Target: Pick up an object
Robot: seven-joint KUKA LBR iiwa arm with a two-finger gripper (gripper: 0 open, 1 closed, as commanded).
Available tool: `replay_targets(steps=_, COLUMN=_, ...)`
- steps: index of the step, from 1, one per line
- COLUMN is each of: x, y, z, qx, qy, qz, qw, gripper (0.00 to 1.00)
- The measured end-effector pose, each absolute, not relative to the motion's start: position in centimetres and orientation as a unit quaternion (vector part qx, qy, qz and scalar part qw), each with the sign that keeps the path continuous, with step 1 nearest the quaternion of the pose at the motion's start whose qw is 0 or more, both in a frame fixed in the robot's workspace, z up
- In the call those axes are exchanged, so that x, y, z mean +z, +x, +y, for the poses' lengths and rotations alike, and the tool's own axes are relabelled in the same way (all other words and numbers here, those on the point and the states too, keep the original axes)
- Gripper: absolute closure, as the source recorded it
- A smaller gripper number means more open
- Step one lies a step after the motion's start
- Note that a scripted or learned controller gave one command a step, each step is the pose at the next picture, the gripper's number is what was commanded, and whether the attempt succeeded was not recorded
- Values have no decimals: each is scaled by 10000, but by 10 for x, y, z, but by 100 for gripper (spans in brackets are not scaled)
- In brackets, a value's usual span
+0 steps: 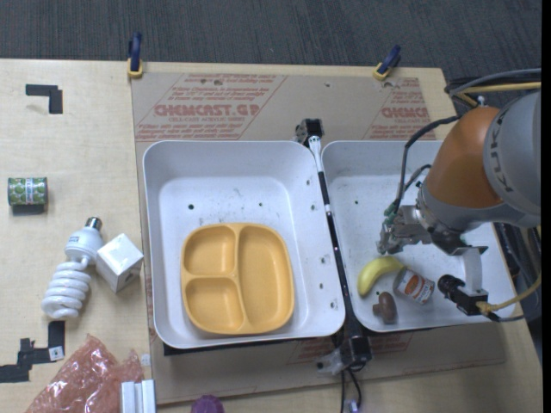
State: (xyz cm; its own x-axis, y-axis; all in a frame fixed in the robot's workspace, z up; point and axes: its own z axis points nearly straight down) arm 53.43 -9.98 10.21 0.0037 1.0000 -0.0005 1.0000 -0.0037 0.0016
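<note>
Reaching in from the right, the arm (482,166) bends down over the right bin (357,166), its gripper (393,241) just above the banana (380,274).

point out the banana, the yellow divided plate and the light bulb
banana (380,274), camera view, middle of its curved body
yellow divided plate (263,274), camera view, floor of its large right compartment
light bulb (67,286), camera view, middle of its white spiral

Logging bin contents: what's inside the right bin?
The right bin holds a banana, a small jar and a brown lump, all near its front edge. The hand hangs just above the banana. The arm covers the bin's right side.
</note>
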Motion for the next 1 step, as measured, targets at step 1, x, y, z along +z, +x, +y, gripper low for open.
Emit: replay_targets(steps=1, x=93, y=554, z=-140, qx=3, qy=7076, qz=7066, qw=12, gripper=100)
